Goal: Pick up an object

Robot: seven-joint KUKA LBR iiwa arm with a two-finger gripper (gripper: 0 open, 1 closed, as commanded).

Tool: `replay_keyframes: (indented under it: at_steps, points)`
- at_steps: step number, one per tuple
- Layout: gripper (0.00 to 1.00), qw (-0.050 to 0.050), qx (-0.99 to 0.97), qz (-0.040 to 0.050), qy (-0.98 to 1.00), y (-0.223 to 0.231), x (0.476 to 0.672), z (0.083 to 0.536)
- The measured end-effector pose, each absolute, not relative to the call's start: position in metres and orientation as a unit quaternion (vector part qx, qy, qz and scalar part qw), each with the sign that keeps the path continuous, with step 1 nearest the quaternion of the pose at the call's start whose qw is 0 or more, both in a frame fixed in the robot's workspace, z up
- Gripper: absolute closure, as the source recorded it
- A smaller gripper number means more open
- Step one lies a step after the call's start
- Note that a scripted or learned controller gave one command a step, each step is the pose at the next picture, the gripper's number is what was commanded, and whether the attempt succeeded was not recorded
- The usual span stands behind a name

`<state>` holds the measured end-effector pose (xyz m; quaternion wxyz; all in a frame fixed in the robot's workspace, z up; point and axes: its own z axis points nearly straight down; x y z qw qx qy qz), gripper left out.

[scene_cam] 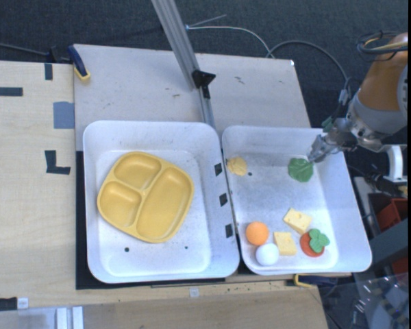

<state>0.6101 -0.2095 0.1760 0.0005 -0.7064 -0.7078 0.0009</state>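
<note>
The tabletop [260, 88] carries two shallow white bins side by side. The left bin [96, 184] holds a yellow plastic divided plate with three compartments [145, 196], lying flat near the bin's centre.

The right bin [342, 204] holds the small items. A green leafy toy vegetable [301, 170] lies toward the bin's far right corner. A small pale yellow lump [237, 166] sits near the far left corner. Along the near edge, from left to right: an orange ball [257, 233], a white ball [267, 254] just in front of it, a yellow cheese-like cube [285, 242], a second yellow cheese-like wedge [298, 221] slightly farther back, and a red toy fruit with green leaves [314, 242] toward the near right corner.

The gripper [318, 153] reaches in over the right bin's right rim, its tip just beside the green leafy toy vegetable, at its upper right. Whether the jaws are released or clenched cannot be told; contact is unclear.

No legible writing, brand or label is visible on any item.
</note>
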Motion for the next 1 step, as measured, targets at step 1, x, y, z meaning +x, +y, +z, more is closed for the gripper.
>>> replay_keyframes:
  at_steps: [1]
  points:
    - [1.00, -0.004, -0.706, -0.0019, -0.708, -0.2105, 0.6296, 0.2730]
